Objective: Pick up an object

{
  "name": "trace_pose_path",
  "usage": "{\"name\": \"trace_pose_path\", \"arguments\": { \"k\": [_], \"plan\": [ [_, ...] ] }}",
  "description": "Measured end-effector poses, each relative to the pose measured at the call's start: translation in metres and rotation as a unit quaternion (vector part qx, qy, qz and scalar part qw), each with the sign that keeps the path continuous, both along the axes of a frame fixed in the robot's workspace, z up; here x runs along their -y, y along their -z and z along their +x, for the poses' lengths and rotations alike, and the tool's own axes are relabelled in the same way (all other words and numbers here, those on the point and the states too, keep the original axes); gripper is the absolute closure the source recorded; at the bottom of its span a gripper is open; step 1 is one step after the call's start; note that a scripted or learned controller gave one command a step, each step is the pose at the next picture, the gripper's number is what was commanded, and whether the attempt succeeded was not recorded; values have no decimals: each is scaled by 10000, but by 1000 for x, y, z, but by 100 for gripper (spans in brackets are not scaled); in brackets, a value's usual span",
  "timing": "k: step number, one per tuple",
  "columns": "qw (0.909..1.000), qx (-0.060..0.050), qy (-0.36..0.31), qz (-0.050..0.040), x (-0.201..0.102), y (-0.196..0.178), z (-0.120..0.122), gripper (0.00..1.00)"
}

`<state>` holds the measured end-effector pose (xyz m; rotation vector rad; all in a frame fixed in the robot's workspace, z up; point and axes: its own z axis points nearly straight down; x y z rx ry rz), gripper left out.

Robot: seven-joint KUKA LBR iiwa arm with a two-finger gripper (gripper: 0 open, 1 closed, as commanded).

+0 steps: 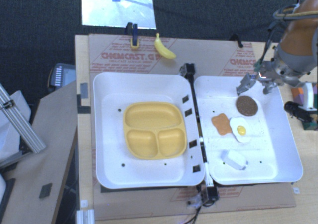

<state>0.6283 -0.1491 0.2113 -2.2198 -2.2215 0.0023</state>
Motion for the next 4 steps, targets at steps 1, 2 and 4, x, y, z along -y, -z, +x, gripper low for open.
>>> {"name": "trace_pose_path", "arguments": {
  "k": [1, 2, 4],
  "plan": [
    [10000, -4, -1, 2, 1, 61, 5, 0],
    [10000, 8, 0, 1, -3, 106, -2, 0],
    [10000, 41, -1, -6, -3, 30, -5, 100]
  ]
}}
